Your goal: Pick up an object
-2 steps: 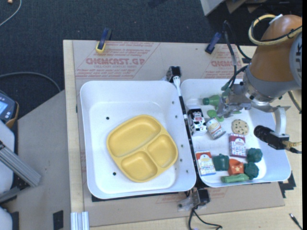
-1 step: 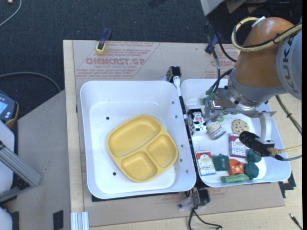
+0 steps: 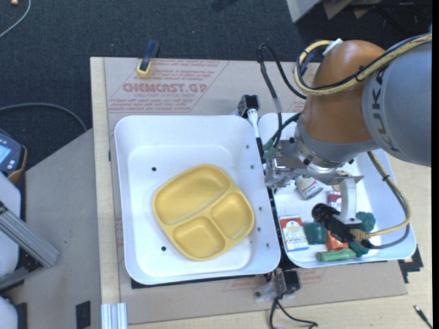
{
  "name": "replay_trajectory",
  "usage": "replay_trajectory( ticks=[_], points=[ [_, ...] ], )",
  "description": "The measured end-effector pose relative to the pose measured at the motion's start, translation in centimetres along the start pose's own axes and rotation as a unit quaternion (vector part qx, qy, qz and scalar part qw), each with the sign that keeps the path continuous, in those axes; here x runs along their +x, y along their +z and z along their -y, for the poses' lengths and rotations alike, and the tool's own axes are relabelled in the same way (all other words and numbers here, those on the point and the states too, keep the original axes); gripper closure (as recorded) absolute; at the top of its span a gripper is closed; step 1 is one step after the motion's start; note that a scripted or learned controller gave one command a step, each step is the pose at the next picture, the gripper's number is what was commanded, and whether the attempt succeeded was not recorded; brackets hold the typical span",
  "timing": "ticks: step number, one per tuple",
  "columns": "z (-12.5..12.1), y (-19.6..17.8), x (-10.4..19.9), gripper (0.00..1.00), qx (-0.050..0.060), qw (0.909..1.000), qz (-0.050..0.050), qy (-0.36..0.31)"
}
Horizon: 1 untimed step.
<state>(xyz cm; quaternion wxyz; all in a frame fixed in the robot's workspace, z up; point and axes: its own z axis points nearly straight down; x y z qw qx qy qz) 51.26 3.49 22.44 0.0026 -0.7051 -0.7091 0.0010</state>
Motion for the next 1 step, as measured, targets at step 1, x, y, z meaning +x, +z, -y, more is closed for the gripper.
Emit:
replay_trajectory(
  ticks=[1],
  points=[
    [0.05, 0.84, 3.08, 1.0, 0.0, 1.0, 0.0, 0.001]
  ],
)
